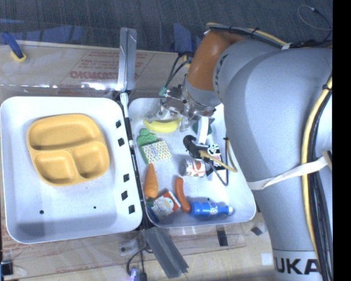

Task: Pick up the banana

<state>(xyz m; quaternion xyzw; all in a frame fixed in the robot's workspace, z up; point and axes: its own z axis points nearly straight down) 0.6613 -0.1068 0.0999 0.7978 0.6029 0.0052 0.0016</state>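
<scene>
The yellow banana (162, 125) lies in the far left part of the right bin (241, 199), curved, with its ends pointing up toward the back wall. My gripper (174, 108) hangs right over the banana's far side, very close to it or touching it. The wrist and the orange band (206, 57) rise behind it. No lift of the banana off the bin floor is visible.
Near the banana lie a green toy (145, 137) and a checkered packet (157, 151). Further forward are a carrot (151, 181), a can (193, 167), a red sausage (182, 194), a small carton (164, 205) and a blue bottle (210, 209). The left bin (23, 221) holds a yellow divided tray (67, 147).
</scene>
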